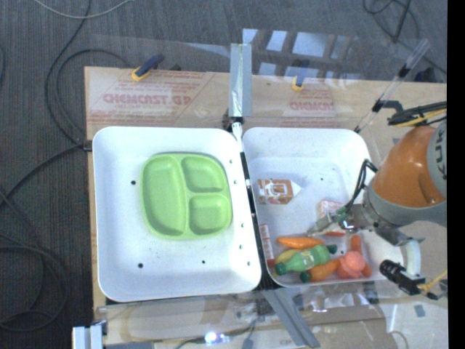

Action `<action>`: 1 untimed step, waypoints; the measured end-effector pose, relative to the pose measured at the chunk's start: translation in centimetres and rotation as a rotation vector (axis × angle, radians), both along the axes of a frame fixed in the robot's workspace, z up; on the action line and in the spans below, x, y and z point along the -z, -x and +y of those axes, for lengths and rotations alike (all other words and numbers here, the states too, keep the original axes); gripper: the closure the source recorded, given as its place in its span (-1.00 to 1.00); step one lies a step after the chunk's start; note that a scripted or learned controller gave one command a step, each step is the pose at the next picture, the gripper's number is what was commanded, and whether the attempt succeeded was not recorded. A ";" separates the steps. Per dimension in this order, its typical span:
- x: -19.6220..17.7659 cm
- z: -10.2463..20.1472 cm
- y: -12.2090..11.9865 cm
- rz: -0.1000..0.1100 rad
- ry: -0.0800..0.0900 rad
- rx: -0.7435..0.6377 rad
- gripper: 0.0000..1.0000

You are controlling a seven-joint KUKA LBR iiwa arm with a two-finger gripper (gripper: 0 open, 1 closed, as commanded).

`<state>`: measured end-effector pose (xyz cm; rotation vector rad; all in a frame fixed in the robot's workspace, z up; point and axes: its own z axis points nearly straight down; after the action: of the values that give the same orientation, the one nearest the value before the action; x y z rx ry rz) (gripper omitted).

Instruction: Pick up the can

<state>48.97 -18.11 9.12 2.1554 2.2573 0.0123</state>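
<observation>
The can [326, 210], a small one with a red, white and green label, lies in the right bin [312, 147] toward its right side. My gripper [336, 225] reaches in from the right and is low in the bin, right at the can's near side and just above the carrot [298, 243]. The orange band and grey wrist [407, 177] rise over the bin's right wall and hide that part of the bin floor. Whether the gripper touches the can is not clear.
A brown and white carton [277, 190] lies at mid-left of the right bin. A green bottle [305, 258], a second orange vegetable [325, 270] and a pink-red fruit [352, 265] crowd the front edge. The left bin [116, 267] holds a green divided plate [187, 195].
</observation>
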 end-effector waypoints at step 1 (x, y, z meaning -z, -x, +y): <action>0.1 -2.6 -4.3 0.016 -0.024 0.097 -1.00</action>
<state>53.27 -20.74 9.01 2.2826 2.1691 0.0216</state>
